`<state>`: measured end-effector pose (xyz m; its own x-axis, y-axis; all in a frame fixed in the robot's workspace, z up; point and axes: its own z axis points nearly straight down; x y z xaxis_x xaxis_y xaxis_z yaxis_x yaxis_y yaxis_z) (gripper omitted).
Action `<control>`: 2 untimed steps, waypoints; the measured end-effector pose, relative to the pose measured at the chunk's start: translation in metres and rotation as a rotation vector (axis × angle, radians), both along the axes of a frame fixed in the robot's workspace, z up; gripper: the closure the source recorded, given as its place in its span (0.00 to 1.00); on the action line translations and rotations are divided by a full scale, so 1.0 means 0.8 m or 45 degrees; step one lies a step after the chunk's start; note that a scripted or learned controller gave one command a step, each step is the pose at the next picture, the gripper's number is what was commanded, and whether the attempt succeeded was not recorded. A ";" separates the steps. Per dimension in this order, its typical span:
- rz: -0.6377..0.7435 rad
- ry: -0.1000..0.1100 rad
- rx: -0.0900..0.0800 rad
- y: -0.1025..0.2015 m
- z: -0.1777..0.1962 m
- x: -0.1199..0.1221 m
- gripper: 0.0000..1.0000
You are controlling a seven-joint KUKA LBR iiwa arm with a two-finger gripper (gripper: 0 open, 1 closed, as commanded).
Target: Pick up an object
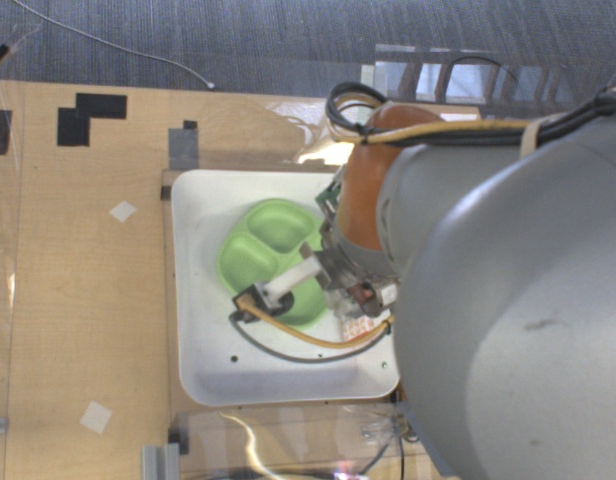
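Item: green lobed plastic dish (256,246), lying in shallow white bin (203,358). Hand (333,286) low over dish's edge; grip state cannot be told. Step: approach. Next, likely: close on rim, lift.

My one camera sits fixed above the bench (78,298), looking down at a slant. It frames one white bin (203,368) closely; the arm (508,298) enters from the right, crowding that side of my view.

Green divided dish (260,245) in white bin (203,368); tan bench (78,298).
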<state>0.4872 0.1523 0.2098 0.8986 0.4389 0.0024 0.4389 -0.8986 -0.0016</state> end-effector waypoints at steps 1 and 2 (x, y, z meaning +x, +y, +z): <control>-0.319 0.003 0.000 0.041 -0.029 0.000 1.00; -0.313 0.003 0.002 0.107 -0.029 -0.001 1.00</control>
<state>0.4860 0.2376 0.1870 0.9783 0.2070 0.0008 0.2070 -0.9783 -0.0039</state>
